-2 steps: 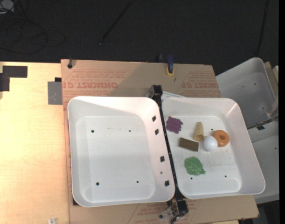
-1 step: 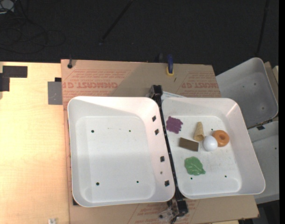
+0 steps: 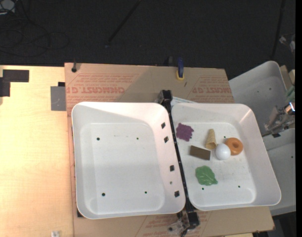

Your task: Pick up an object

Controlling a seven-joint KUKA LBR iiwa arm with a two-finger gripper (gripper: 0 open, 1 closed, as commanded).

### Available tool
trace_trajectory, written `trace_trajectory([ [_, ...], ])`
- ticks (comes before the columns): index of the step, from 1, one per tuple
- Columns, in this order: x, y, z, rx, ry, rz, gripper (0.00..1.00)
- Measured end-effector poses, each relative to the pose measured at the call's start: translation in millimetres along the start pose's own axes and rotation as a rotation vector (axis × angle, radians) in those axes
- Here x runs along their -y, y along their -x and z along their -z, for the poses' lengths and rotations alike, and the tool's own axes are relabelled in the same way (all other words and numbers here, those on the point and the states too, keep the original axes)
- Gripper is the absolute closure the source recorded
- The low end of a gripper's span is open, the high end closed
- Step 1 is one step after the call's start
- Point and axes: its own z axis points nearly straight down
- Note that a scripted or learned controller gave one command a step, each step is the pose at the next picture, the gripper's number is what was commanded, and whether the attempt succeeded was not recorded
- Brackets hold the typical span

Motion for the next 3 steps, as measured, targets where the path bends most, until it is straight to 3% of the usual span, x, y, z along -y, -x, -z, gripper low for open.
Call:
trace_trajectory([
  [1,1.9,2.2,110.7,0.006,0.023,-0.002,1.0],
  [2,1.0,-15.1,-94.9,0.0,-0.004,-0.003,1.0],
  [3,0.5,8.2,34.9,0.008,0.026,-0.004,1.0],
])
